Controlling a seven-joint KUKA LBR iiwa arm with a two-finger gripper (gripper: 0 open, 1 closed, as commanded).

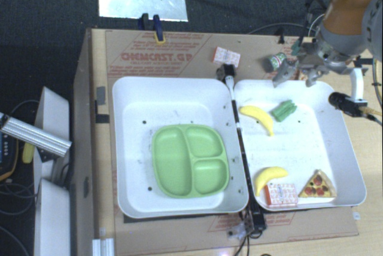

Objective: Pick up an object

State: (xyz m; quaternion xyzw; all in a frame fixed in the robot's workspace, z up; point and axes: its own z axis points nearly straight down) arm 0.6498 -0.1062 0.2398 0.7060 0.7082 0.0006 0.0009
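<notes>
My gripper (297, 76) hangs over the far edge of the right bin (347, 147), its two fingers spread apart with nothing between them. Below it in that bin lie a small green object (285, 110) and a yellow banana (258, 118). At the bin's near side sit a second banana (269, 177), a red-and-white card (281, 194) and a pizza slice toy (318, 185). The gripper is above and slightly right of the green object, apart from it.
The left bin (131, 129) holds a green divided plate (190, 160). A small tag (227, 57) and a green-white item (277, 60) lie on the cardboard behind the bins. A black fitting (344, 102) sits at the right bin's far right rim.
</notes>
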